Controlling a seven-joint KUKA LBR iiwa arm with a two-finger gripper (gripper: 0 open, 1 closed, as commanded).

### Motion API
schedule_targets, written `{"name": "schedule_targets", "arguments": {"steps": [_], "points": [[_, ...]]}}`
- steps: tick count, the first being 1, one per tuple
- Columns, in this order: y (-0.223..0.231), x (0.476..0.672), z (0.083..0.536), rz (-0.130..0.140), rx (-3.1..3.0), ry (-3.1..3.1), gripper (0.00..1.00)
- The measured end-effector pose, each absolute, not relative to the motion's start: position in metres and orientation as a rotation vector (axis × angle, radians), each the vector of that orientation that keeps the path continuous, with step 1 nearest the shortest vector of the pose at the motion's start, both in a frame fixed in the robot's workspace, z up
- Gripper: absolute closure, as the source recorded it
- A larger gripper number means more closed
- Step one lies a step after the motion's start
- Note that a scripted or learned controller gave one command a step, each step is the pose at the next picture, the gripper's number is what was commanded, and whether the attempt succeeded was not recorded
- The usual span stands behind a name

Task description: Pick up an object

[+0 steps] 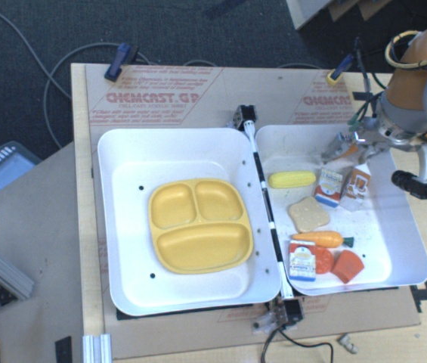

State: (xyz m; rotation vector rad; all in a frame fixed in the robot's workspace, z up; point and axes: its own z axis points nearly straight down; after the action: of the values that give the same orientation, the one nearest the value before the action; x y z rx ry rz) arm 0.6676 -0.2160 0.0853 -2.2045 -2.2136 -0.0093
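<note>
My gripper [339,148] hangs over the back of the right bin [398,225], reaching in from the right, just above and behind two small cartons. One carton is blue and white [329,187], the other brown and white [359,181]. A yellow corn cob [292,178] lies to the left of them. In front of them lie a slice of bread [308,215], a carrot [319,239], a red and white packet [301,262] and two red pieces [348,265]. Nothing is seen held by the gripper.
The left bin [122,203] holds a yellow divided plate [198,224]. A black rail [262,195] runs between the two bins. A black part of the arm [413,184] juts over the right bin's right wall.
</note>
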Motion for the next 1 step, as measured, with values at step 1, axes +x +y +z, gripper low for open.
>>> {"name": "schedule_targets", "arguments": {"steps": [1], "points": [[-0.2147,0.6673,0.0852,-0.006,-2.207,-2.215,0.00]]}}
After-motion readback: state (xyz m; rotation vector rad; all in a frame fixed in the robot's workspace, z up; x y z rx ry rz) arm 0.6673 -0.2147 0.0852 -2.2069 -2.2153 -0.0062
